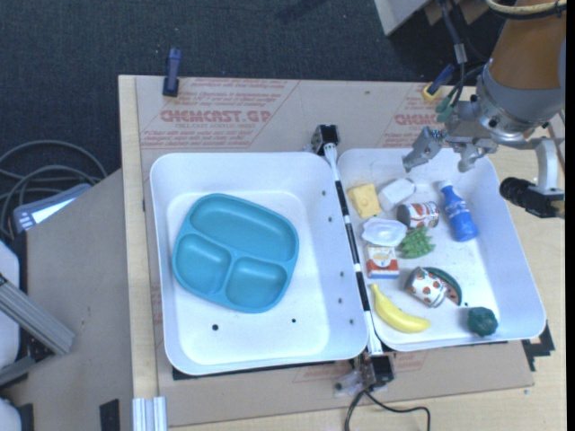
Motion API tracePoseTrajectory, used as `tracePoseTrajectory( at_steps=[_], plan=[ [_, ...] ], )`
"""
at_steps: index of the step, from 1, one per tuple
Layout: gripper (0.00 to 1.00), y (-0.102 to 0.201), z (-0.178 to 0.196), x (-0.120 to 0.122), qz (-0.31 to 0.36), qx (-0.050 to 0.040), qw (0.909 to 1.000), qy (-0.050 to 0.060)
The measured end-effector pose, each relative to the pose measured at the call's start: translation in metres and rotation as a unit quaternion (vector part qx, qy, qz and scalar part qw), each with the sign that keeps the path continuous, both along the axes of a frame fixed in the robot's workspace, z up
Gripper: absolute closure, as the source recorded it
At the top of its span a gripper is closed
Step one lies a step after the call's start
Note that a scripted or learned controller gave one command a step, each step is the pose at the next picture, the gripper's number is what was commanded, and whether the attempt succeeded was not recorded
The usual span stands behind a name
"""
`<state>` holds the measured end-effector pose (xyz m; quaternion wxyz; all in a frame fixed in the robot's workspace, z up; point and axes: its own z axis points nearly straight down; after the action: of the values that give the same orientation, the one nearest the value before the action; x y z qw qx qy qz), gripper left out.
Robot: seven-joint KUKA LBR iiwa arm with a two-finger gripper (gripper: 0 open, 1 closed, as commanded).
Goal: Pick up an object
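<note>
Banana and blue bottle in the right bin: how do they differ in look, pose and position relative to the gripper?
The banana is yellow and curved; the blue bottle is blue, straight, with a white cap. The banana lies near the bin's front edge, far from the gripper; the bottle lies toward the back, just below the open gripper. The banana sits by the divider; the bottle is further right. Both lie flat in the right bin, neither held.

small toys point(422, 250) lie cluttered in the right white bin point(517, 259).
</note>
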<state>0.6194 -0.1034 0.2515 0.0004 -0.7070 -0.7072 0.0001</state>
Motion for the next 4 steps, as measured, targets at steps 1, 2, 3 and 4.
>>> tracePoseTrajectory(
  at_steps=[1,2,3,4],
  plan=[
    [0.0,-0.034,-0.141,-0.028,-0.001,-0.0002,1.0,0.001],
    [0.0,-0.034,-0.167,-0.044,-0.001,0.0002,1.0,0.001],
    [0.0,-0.034,-0.167,-0.076,0.0,0.0004,1.0,0.001],
    [1.0,-0.033,-0.157,-0.076,-0.001,0.0,1.0,0.0]
  ],
)
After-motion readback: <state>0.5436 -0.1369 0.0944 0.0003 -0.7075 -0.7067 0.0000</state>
